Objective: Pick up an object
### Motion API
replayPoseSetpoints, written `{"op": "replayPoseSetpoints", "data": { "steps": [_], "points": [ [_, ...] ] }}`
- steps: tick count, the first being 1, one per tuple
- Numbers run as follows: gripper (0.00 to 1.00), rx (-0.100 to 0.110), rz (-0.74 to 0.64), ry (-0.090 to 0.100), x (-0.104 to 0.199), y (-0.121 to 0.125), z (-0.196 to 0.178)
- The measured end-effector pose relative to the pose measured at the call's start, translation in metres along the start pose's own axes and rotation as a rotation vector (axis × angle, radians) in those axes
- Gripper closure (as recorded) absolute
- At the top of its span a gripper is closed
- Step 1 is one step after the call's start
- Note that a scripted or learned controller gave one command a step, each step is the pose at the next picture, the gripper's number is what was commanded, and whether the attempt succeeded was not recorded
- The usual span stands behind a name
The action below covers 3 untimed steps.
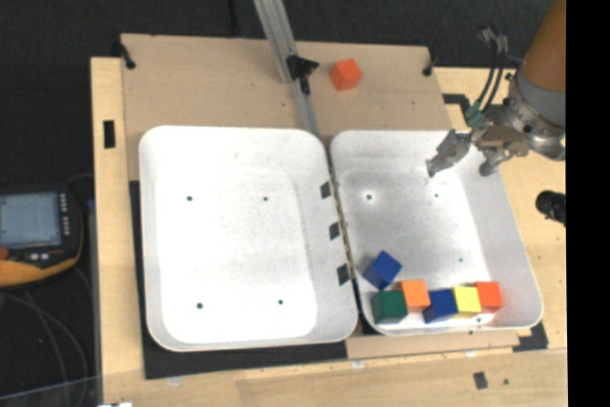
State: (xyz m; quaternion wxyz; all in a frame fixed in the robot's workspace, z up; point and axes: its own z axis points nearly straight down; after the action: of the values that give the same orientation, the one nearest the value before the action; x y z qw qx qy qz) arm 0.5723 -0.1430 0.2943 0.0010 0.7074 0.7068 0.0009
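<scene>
Several small cubes lie along the near edge of the right bin [496,214]: a green cube [389,305], an orange cube [416,295], a blue cube [441,305], a yellow cube [466,299] and a red-orange cube [489,295]. A second blue cube [383,268] sits just behind them. My gripper [467,157] hangs over the far right part of that bin, well away from the cubes. Its two fingers are spread apart with nothing between them.
The left bin [238,234] sits beside the right one. An orange cube [345,74] rests on the brown board behind the bins. A slanted metal rail [272,5] runs down to the gap between the bins. A handheld device [33,224] lies at far left.
</scene>
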Motion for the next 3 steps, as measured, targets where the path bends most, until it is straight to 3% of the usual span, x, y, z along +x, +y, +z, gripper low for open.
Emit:
{"op": "replayPoseSetpoints", "data": {
  "steps": [1, 2, 3],
  "points": [
    [0.0, 0.0, 0.001, 0.0, 0.0, 0.0, 0.0],
    [0.0, 0.01, 0.001, 0.0, -0.006, -0.031, 0.117],
    [0.0, -0.008, -0.003, -0.004, -0.027, -0.009, 0.002]
  ]
}}
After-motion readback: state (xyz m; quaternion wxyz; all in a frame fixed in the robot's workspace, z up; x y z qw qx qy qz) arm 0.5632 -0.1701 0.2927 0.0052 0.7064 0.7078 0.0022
